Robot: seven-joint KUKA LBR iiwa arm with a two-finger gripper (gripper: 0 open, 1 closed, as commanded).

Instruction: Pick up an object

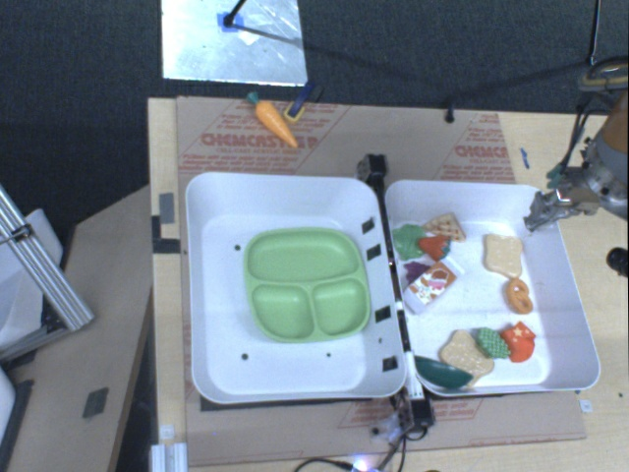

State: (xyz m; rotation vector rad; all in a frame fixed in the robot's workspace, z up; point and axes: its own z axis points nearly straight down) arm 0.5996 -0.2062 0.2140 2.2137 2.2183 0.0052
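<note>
The right bin (570, 293) holds several toy foods: a cracker (444, 227), a red tomato piece (433, 247), a green leaf (407, 238), a small printed packet (430, 284), a pale bread slice (503, 255), a pretzel (519, 296), a tan cookie (466, 353), a green piece (490, 342), a red strawberry (520, 341) and a dark green vegetable (442, 373). My gripper (543, 211) hangs over the bin's upper right corner, right of the bread slice, with nothing seen between its tips.
The left bin (211, 224) holds a green divided plate (303, 283). An orange toy carrot (274, 123) lies on the cardboard behind the bins, below a shiny metal sheet (233, 28). A metal frame (34, 264) stands at the left edge.
</note>
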